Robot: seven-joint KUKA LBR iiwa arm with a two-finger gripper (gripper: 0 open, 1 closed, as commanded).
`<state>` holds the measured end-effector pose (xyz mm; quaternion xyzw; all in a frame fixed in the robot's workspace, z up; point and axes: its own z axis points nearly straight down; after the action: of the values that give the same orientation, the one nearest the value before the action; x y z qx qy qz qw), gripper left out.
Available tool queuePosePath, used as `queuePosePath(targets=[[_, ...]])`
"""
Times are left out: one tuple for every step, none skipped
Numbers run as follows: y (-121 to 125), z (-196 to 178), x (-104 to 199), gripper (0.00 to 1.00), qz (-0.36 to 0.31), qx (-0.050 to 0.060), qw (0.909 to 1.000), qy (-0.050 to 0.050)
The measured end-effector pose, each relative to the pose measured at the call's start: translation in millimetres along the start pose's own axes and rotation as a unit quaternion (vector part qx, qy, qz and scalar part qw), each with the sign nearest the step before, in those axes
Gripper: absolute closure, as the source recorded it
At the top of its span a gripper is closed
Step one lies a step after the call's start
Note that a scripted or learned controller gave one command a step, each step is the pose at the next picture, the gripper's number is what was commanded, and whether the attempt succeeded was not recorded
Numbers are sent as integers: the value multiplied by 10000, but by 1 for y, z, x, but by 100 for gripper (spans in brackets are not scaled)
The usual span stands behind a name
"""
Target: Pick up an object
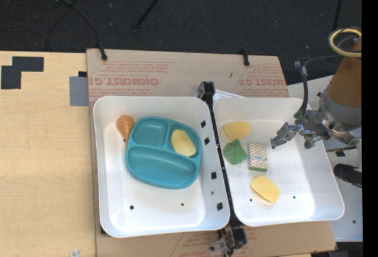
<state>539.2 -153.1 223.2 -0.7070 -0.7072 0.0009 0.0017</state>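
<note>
Grey-armed gripper [293, 135] hovers open and empty just right of the patterned block [257, 156], so the approach is underway; next it must descend and close.

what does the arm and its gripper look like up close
The arm is a fat rounded column, orange-tan above and grey lower down, with a pale ring at its top. The gripper is dull grey metal with thin angular linkages. A dark cable loops beside it.
</note>
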Motion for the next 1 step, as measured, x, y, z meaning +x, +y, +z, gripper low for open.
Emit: queuePosePath(targets=[[1,64,1,0,0,24,10000,6]])
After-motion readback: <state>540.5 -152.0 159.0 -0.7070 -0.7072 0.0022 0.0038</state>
